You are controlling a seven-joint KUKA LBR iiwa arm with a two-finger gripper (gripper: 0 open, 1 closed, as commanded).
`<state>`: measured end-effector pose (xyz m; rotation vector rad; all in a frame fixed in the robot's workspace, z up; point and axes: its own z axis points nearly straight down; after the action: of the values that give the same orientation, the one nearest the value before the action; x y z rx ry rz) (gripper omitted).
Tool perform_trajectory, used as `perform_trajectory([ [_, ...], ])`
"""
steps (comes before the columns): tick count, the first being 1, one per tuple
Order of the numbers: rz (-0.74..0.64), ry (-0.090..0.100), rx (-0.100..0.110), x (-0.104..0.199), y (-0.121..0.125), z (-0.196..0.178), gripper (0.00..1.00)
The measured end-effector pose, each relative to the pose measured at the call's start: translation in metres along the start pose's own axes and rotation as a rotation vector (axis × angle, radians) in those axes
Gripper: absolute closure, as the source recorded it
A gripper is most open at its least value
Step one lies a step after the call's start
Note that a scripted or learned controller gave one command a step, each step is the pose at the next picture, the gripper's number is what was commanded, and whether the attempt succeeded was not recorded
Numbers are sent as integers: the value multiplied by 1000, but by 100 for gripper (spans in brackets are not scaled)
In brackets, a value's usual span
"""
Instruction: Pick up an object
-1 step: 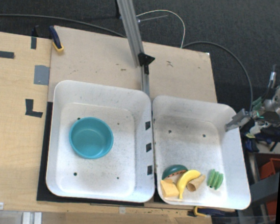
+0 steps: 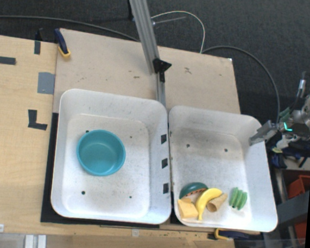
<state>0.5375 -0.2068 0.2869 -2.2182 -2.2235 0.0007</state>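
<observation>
The objects nearest the camera form a tight cluster in the near corner of the right bin [image 2: 261, 158]: a yellow block [image 2: 187, 209], a banana [image 2: 208, 199], a dark green rounded item [image 2: 194, 188] partly under the banana, and a green ridged piece [image 2: 238, 199] just beside them. Any of these can serve as the pick target, as can the teal bowl [image 2: 101, 152], which sits alone in the left bin [image 2: 69, 112]. The gripper [image 2: 291, 127] is at the far right, outside the right bin's rim and well apart from every object; whether it is open or closed cannot be determined at this resolution. Probable failure causes: the clustered items touch, so a descent may push neighbours aside or close on two at once; proximity to the bin wall may obstruct one finger; the banana's curved surface may slip; the bowl's width may exceed the grasp unless it is taken by the rim.
</observation>
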Motion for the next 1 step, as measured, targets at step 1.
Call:
perform_trajectory([
  [1,0,0,4,5,-1,44,0],
])
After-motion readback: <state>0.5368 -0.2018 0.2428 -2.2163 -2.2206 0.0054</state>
